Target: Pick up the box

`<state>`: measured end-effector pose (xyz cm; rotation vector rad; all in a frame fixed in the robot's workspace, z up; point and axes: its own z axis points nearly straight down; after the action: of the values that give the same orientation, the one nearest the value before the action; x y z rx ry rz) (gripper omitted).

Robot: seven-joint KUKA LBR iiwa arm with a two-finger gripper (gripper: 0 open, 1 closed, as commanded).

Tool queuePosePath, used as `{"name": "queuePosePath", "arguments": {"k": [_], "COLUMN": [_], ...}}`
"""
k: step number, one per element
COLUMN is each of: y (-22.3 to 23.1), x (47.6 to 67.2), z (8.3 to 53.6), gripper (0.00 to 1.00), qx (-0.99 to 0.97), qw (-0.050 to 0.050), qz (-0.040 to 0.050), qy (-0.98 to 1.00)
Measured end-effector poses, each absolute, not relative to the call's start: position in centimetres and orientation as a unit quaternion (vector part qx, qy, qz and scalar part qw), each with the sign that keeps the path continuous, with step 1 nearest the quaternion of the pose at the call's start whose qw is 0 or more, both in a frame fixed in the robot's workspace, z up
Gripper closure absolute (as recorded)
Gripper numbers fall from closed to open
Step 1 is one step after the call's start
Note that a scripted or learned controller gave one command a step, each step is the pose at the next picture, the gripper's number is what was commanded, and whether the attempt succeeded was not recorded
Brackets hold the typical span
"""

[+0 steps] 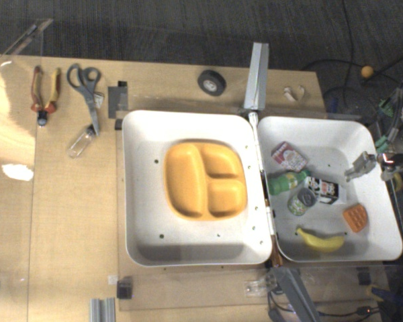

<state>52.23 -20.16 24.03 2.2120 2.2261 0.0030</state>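
In the right bin [363, 129], a small red and white box [288, 155] lies flat near the upper left corner. A small black and white carton [326, 190] lies near the bin's middle. My gripper [361, 166] reaches in over the bin's right side, to the right of both and apart from them. Nothing shows in its grasp.
Also in the right bin are a green bottle [286, 182], a can [299, 202], an orange sponge-like piece [354, 217] and a banana [320, 240]. The left bin [141, 180] holds a yellow divided plate [205, 178]. Scissors [87, 89], pliers [43, 94] and a tape roll [211, 82] lie on the bench.
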Motion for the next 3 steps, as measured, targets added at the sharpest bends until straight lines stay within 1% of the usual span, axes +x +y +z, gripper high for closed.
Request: {"name": "queuePosePath", "arguments": {"k": [1, 2, 3], "y": [-15.7, -12.0, -11.8], "x": [56.6, 63.6, 63.9], "z": [14.7, 9.4, 10.7], "gripper": [0.0, 0.0, 1.0], "qx": [0.709, 0.73, 0.727], "qw": [0.001, 0.006, 0.01], "qz": [0.0007, 0.0049, 0.0081], "qy": [0.705, 0.683, 0.686]}}
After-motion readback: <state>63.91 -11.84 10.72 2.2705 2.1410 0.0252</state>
